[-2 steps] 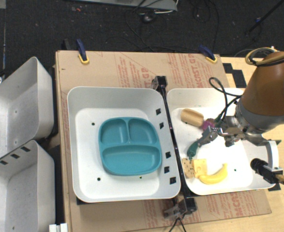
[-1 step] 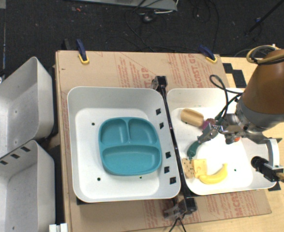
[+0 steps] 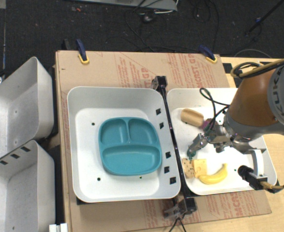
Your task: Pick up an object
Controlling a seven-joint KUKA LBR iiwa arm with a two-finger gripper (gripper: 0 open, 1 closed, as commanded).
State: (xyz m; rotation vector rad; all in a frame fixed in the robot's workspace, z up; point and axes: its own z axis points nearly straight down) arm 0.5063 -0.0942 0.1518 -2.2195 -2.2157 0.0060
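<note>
curved yellow banana (image 3: 214, 176) lies below the tool (image 3: 196, 149), whose grip i cannot tell.

I count: two white bins (image 3: 83, 129), one teal divided plate (image 3: 130, 146), one banana (image 3: 214, 176), one cheese wedge (image 3: 198, 167), one tan cylinder (image 3: 192, 117).

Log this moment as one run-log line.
gripper: over right bin, jaws open, holding nothing | banana, cheese block, wooden cylinder: right bin | teal tray: left bin
</note>
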